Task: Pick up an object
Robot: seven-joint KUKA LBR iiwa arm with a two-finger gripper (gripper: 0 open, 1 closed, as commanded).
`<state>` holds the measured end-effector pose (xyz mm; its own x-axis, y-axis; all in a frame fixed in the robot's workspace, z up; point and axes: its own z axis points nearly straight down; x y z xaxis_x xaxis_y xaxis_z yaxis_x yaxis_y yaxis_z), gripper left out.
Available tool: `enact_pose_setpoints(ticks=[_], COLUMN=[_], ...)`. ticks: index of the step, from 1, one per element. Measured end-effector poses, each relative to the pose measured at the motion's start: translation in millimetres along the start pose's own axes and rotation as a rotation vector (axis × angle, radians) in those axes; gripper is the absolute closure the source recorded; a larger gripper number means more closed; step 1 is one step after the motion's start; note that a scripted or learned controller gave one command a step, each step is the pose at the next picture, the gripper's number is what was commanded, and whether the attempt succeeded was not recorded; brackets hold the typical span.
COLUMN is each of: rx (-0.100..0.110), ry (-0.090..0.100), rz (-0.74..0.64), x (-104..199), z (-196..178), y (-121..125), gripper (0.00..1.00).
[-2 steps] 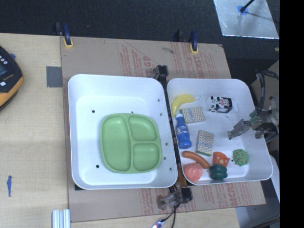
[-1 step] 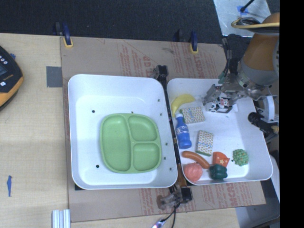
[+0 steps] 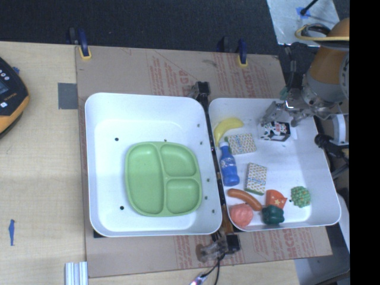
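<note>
My gripper [image 3: 276, 128] hangs low over the upper middle of the right bin [image 3: 309, 159], just right of the objects there. A small black, white and red shape sits at its tip; I cannot tell whether this is part of the gripper or an object. To its left lie a yellow banana [image 3: 228, 126] and a patterned packet [image 3: 241, 142]. Below them are a blue bottle [image 3: 228, 166] and a second patterned packet [image 3: 256, 178]. Along the front edge lie an orange sausage [image 3: 244, 199], a pink lump [image 3: 241, 215], a red pepper [image 3: 275, 197], a dark green piece [image 3: 273, 216] and a broccoli [image 3: 300, 196].
The left bin [image 3: 107, 129] holds a green divided plate [image 3: 163, 178]. A yellow and black device [image 3: 9, 97] sits at the bench's far left. Clamps [image 3: 241, 49] hold the cardboard at the back. The arm's grey body [image 3: 326, 76] rises at the right.
</note>
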<state>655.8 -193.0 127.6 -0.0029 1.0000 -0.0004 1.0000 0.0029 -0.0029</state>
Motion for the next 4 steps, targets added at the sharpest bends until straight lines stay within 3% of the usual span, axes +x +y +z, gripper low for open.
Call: enact_pose_setpoints(ticks=[1, 2, 3, 4], rx=[0.001, 0.002, 0.0, 0.002], ry=[0.001, 0.0, 0.0, 0.001], rz=[-0.003, -0.001, -0.003, -0.002], x=[73.6, 35.2, 69.8, 64.2], z=[-15.2, -17.5, -33.7, 36.9], y=[0.8, -119.5, -83.9, -180.3], gripper=[0.0, 0.0, 0.0, 0.0])
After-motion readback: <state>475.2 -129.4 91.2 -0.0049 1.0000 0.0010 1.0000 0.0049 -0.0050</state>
